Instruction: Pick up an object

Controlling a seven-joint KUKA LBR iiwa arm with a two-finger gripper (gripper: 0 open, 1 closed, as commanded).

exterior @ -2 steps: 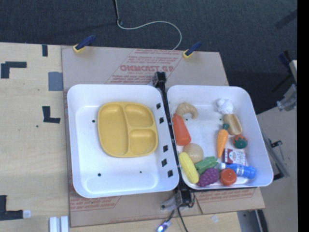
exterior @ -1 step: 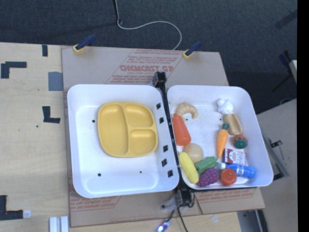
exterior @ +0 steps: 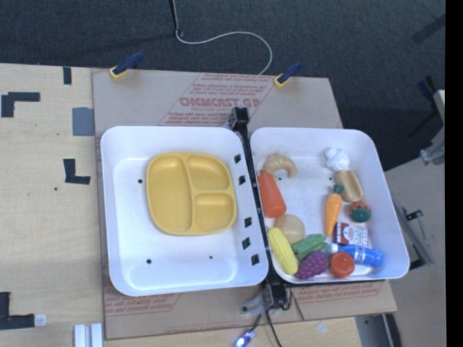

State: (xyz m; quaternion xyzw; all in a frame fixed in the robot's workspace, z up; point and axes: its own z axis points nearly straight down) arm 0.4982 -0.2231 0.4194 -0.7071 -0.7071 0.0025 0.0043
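The right bin [exterior: 376, 166] holds several toy foods. A tan croissant [exterior: 279, 165] lies at its upper left, with a long red piece [exterior: 271, 194] just below it. A beige round piece [exterior: 290, 228], a yellow corn cob [exterior: 282, 250], a green pod [exterior: 309, 245] and purple grapes [exterior: 312, 265] crowd the lower left. An orange carrot [exterior: 332, 213] lies in the middle. A white lump [exterior: 335, 157], a bun [exterior: 349, 185], a small red fruit [exterior: 359, 212], a red and white packet [exterior: 352, 233], a blue bottle [exterior: 363, 255] and a red-orange ball [exterior: 342, 264] line the right side.
The left bin [exterior: 116, 194] holds a yellow divided plate [exterior: 192, 192]. Both bins rest on a cardboard sheet [exterior: 217, 100] held by two clamps at its far edge. A white cable [exterior: 217, 35] loops over the dark floor behind.
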